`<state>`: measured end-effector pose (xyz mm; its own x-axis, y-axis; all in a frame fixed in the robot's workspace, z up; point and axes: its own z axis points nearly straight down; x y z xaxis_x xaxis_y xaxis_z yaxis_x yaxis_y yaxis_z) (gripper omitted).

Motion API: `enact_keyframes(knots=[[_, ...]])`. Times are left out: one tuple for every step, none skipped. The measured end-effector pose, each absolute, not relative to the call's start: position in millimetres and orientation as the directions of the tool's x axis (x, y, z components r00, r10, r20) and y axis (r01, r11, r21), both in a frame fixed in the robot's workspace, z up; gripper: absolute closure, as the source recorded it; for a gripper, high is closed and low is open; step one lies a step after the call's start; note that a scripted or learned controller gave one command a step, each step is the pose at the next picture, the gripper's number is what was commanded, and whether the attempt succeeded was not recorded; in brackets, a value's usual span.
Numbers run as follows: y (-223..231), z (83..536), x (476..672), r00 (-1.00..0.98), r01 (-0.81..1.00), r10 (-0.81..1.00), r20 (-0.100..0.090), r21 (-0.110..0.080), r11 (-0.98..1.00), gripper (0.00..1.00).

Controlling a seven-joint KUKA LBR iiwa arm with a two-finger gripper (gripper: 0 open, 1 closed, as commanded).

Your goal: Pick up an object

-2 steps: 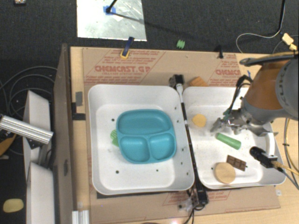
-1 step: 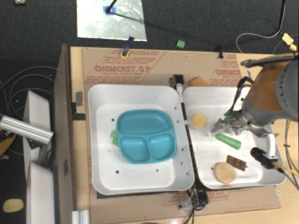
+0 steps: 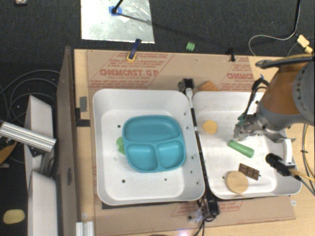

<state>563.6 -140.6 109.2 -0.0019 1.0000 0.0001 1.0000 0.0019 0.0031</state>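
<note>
A cardboard sheet [image 3: 147, 68] printed CHEMCAST is lying below and beyond the gripper [image 3: 243, 132]. A shiny foil sheet [image 3: 118, 14] is lying well beyond the gripper, toward the view's left. Black cables [image 3: 24, 90] are coiling far to the gripper's view-left, near a metal bar [image 3: 27, 136].

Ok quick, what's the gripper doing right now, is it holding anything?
Gripper: over the right bin, just above the green object; open or closed cannot be told, no hold visible.

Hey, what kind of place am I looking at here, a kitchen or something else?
Probably a robotics lab bench, not a kitchen: a grey robot arm reaches over two white bins holding toy-like items and a blue divided tray, with loose cables on dark carpet.
</note>
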Motion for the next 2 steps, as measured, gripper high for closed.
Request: enact_keyframes(knots=[[-141,109,563.5,-0.002,1.000,1.000,0.000,0.003,0.002,0.00],[-138,83,564.3,-0.002,1.000,1.000,0.000,-0.001,0.002,0.00]])
